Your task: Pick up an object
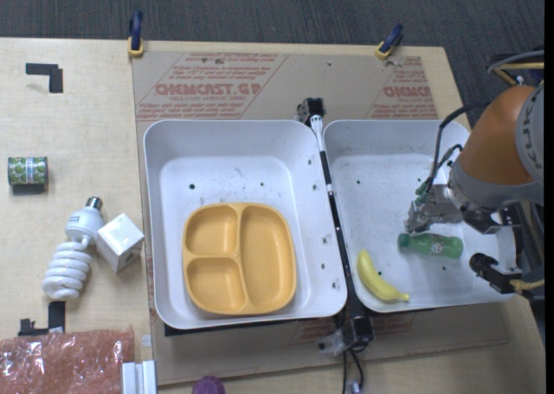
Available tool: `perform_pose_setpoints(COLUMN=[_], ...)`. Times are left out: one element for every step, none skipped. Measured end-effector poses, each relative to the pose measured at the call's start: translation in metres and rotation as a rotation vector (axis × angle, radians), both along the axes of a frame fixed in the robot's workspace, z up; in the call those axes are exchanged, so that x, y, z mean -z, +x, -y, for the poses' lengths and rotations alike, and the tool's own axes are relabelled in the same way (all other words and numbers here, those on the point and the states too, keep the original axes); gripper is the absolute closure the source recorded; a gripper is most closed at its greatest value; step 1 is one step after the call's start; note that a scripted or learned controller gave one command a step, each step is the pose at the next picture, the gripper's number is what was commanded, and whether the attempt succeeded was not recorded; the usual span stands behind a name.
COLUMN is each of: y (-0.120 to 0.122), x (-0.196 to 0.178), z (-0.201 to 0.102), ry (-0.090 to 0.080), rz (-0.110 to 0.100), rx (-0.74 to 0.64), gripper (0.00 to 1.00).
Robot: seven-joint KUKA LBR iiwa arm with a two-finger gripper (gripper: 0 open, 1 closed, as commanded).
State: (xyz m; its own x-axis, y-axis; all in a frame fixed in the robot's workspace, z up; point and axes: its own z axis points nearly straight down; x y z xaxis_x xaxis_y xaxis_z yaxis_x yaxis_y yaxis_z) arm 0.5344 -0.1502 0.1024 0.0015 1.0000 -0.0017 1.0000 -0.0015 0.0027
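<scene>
Two things sit near my gripper [421,221]: a green bottle [431,245] just below, light and slippery; I'd grab its middle. Fingers: can't tell.

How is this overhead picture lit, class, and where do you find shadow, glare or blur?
Camera view: light is even and soft; the white bins look bright with no hard glare; faint shadow lies under the yellow tray and the banana; the gripper above the green bottle is slightly blurred and dark.
</scene>
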Motion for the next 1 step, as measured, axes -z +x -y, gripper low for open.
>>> perform_pose_setpoints(y=[0.0422], x=[0.0097], z=[0.0266], ry=[0.001], rz=[-0.002], rx=[-0.003], gripper=[1.00])
